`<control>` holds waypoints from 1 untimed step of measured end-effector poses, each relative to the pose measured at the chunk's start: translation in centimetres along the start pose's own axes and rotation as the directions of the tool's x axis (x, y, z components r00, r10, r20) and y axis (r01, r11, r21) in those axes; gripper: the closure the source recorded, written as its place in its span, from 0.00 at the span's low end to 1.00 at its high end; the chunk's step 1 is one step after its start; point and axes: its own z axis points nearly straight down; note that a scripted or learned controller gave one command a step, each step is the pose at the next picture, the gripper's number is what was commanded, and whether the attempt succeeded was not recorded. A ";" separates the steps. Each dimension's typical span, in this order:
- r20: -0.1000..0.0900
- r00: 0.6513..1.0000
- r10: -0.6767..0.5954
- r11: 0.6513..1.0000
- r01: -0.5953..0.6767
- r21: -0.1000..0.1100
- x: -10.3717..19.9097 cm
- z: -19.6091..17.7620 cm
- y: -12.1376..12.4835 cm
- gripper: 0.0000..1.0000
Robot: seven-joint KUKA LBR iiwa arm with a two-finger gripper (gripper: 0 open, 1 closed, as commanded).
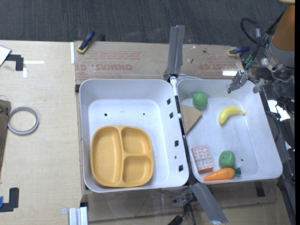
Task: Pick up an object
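Banana [230,113] looks the likeliest pick: it lies loose on the right bin [262,139] floor, just below and a little left of the gripper [236,84], which hangs over the bin's far rim with nothing between its fingers; whether they are spread I cannot tell. A good descent would centre over the banana's thick middle and close across its narrow width. Further off sit a green ball [200,99], an apple [227,159], a carrot [219,174] and a small carton [202,158].
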 end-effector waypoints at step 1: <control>0.000 0.993 -0.115 0.993 0.115 -0.001 0.9 10.9 -0.6 0.00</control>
